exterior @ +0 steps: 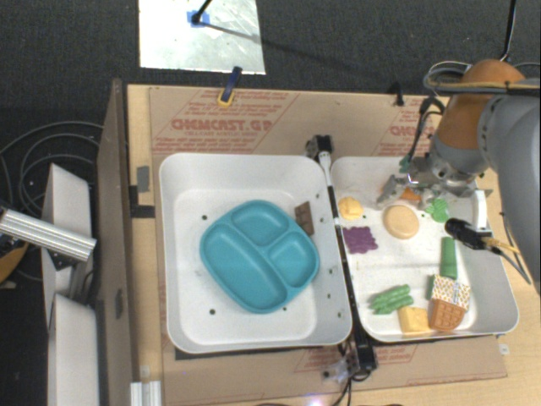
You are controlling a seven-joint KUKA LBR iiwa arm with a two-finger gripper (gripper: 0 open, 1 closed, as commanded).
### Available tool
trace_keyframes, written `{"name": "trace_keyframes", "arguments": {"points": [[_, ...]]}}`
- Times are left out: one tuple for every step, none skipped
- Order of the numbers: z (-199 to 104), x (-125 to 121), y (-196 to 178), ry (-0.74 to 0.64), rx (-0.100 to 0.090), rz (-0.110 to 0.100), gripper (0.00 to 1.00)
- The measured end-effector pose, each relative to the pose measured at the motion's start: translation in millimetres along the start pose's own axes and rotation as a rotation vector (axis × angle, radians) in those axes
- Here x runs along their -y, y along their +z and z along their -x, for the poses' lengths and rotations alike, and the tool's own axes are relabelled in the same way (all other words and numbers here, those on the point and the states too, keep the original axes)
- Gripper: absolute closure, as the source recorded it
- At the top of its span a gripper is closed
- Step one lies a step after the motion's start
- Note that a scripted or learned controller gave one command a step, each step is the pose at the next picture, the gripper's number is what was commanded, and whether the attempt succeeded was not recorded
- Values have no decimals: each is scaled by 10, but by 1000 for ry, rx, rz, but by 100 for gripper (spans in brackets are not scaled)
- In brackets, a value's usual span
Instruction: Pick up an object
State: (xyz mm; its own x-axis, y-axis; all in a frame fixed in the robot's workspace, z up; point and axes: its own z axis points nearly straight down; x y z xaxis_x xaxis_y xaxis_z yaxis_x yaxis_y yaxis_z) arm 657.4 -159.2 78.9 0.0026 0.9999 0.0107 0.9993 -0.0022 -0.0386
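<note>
Landmark: right white bin (507,311). Objs inside it: small yellow rounded toy (350,207) near its left wall, upper part; flat purple ridged piece (360,239) just below that; tan round bun-like toy (401,222) mid-bin; green bean-pod toy (390,298) lower centre, lying flat; yellow cheese-like block (413,319) by the front rim, touching a waffle-pattern cone (446,307); dark green cylinder (448,257) upright-ish toward the right; small bright green bit (438,209) & orange bit (409,196) at the far end.

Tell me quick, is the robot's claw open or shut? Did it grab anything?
Claw: cannot be told. It is low in the right bin at the back, by an orange piece; nothing visibly held.
</note>
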Motion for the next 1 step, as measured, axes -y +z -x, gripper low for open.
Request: {"name": "trace_keyframes", "arguments": {"points": [[-15, 235, -48, -3, 11, 38, 0]]}}
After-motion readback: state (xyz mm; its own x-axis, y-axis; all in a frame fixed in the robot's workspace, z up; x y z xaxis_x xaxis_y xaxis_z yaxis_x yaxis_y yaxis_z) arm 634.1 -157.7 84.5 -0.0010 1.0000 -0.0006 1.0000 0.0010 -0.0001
